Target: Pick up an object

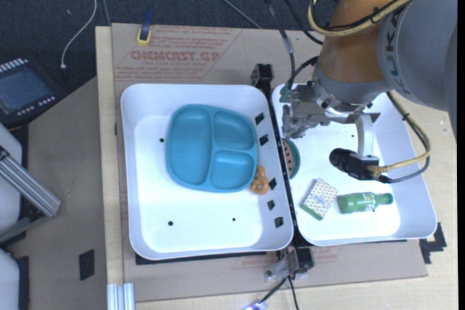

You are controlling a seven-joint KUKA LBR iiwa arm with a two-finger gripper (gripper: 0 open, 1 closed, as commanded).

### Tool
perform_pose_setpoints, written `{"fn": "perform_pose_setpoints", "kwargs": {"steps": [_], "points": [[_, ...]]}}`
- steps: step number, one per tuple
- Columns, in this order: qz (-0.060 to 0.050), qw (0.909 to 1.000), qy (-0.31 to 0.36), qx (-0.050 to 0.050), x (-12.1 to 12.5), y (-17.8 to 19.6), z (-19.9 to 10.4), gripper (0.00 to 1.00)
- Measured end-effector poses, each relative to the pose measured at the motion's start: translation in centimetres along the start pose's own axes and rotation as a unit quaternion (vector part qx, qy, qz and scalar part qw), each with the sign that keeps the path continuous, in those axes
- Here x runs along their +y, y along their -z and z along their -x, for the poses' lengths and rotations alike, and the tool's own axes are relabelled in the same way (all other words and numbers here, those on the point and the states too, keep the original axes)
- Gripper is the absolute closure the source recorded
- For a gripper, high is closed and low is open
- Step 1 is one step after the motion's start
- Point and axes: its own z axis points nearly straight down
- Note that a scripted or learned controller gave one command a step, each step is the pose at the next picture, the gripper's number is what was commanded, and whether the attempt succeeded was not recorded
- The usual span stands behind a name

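Pickup not yet achieved: end effector (294, 125), grip impossible to tell, poised at nine o'clock in right bin (385, 225), round object (291, 160) just beside it at six o'clock, nothing visibly held.

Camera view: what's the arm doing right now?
The KUKA arm reaches in from the right, with its gripper over the left side of the right bin. No pick is evident yet. A dark round item lies just in front of the gripper. A green bottle and a small patterned packet lie further forward. The left bin holds a blue divided plate and a small orange piece.
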Motion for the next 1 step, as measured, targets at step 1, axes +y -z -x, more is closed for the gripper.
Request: {"fn": "perform_pose_setpoints", "kwargs": {"steps": [1], "points": [[-0.001, 1.0, 0.0, 0.0, -2.1, -0.7, -5.57, 1.0]]}}
